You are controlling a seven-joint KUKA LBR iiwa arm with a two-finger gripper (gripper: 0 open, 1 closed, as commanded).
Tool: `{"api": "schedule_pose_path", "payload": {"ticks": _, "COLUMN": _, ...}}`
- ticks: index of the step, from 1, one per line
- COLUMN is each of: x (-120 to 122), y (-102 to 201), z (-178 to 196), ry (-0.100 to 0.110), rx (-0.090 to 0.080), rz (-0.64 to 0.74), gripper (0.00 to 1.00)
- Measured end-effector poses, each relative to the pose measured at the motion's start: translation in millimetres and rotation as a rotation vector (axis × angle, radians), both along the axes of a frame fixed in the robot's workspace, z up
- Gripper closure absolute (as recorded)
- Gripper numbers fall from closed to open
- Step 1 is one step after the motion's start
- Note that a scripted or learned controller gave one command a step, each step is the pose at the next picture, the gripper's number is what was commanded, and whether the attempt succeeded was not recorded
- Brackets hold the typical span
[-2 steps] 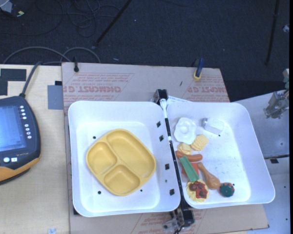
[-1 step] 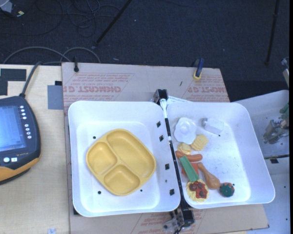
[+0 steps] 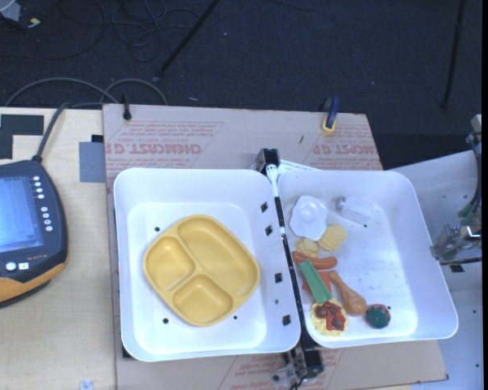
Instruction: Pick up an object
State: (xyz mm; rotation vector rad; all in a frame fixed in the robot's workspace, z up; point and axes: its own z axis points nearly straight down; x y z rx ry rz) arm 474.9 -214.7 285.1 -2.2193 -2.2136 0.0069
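The right bin point(image 3: 415, 218) holds several toy foods along its left side. Among them are a white fried egg point(image 3: 309, 214), a pale clear piece point(image 3: 356, 211), a yellow crinkled chip point(image 3: 334, 236), a red sausage point(image 3: 322, 262), a green strip point(image 3: 315, 281), a brown drumstick point(image 3: 348, 293), a red and yellow lump point(image 3: 329, 316) and a teal ball point(image 3: 378, 316). The gripper point(image 3: 454, 246) shows as grey metal just outside the right bin's right wall, well away from the foods. Nothing is seen in it.
The left bin point(image 3: 134, 210) holds a yellow divided plate point(image 3: 201, 269). Both bins rest on cardboard point(image 3: 228, 140). A teach pendant point(image 3: 16, 226) lies at the far left, a blue clamp point(image 3: 332, 114) sits at the cardboard's back edge, and cables trail across the dark floor behind.
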Motion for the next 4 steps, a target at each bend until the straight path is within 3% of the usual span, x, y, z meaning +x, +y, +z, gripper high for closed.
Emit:
{"api": "schedule_pose_path", "payload": {"ticks": 1, "x": 50, "y": 69, "z": 84, "ry": -0.016, "rx": -0.002, "rz": 0.012, "gripper": 1.00}}
{"api": "schedule_pose_path", "payload": {"ticks": 2, "x": 26, "y": 101, "z": 27, "ry": 0.001, "rx": 0.001, "rz": 0.005, "gripper": 1.00}}
{"api": "schedule_pose_path", "payload": {"ticks": 3, "x": 0, "y": 182, "z": 37, "ry": -0.004, "rx": 0.001, "rz": 0.010, "gripper": 1.00}}
{"api": "schedule_pose_path", "payload": {"ticks": 4, "x": 4, "y": 245, "z": 73, "ry": -0.008, "rx": 0.000, "rz": 0.010, "gripper": 1.00}}
